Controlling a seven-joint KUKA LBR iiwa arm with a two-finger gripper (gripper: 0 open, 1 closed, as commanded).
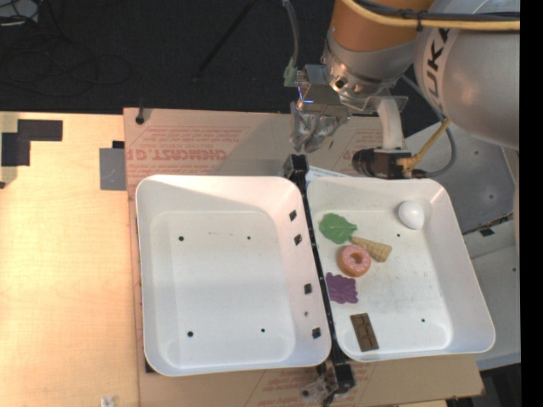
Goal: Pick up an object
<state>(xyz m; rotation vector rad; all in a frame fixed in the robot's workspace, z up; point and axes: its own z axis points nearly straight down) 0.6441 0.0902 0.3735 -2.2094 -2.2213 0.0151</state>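
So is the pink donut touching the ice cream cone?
Touching. In the camera view the pink donut sits right against the ice cream cone, the cone's tip meeting the donut's upper edge with no white bin floor between them.

I read upside-down red print, partly illegible, on the cardboard sheet (212, 147) behind the bins, black letters "KU" on the arm (475, 66)

Strong light is falling from the upper left of the frame, washing the wooden bench (59, 261) at the left into a pale, overexposed glow. The left bin (222, 274) is glaring white, with a soft shadow lying across its upper left corner. The background along the top is sinking into near black. The arm (399, 32) at upper right is looking slightly soft and blurred.
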